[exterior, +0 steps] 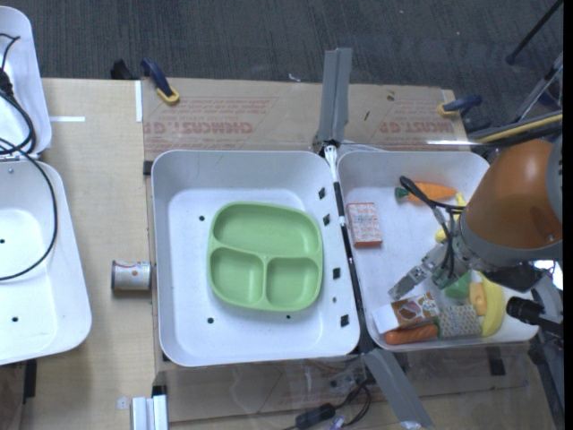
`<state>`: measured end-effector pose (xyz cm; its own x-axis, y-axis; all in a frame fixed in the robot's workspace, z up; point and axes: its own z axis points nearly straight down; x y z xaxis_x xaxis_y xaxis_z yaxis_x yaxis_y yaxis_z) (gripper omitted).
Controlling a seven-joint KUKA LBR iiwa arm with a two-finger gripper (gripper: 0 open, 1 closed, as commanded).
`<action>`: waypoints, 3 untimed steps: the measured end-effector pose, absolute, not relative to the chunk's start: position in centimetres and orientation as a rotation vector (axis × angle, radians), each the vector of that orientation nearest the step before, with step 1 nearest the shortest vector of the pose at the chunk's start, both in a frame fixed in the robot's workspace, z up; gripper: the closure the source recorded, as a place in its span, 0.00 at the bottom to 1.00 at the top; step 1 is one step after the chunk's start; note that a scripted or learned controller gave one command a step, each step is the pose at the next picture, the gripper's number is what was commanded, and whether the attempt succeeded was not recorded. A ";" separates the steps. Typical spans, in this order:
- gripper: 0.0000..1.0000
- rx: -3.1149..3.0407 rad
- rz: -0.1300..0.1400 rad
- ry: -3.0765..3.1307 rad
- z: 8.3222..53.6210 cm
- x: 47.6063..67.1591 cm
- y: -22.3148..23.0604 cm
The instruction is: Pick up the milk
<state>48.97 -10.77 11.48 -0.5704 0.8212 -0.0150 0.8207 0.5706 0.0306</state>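
I am reaching in from the right, and my gripper is low inside the right bin, in its lower half. My two fingers point down and to the left; from this angle I cannot tell if they are apart or together, and I see nothing between them. The orange band of my arm is above the right side of this bin and hides a part of it.

The milk — I take it to be the small carton with a red and white label — lies flat on the bin floor near the left wall, in the upper half. It is well apart from my fingers, up and to the left of them.

Just under my gripper there is a packet with a picture on it, and below that a carrot lies along the front wall. A banana and something green are to the right, close to my wrist. Another orange thing lies near the back of the bin.

In the left bin sits a green plate with three compartments — it is more or less in the middle. Outside, on the bench, a small can lies on its side just beside the left bin's left wall.
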 end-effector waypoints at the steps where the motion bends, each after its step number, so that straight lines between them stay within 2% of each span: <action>1: 0.00 1.113 0.027 2.888 10.6 49.4 -10.8; 2: 0.00 1.569 -0.001 2.721 11.1 49.5 -10.2; 3: 0.00 1.347 -0.001 2.836 18.7 51.2 -12.6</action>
<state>51.22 -12.55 18.66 -0.6317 0.7752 -0.0016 0.7752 0.6317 0.0002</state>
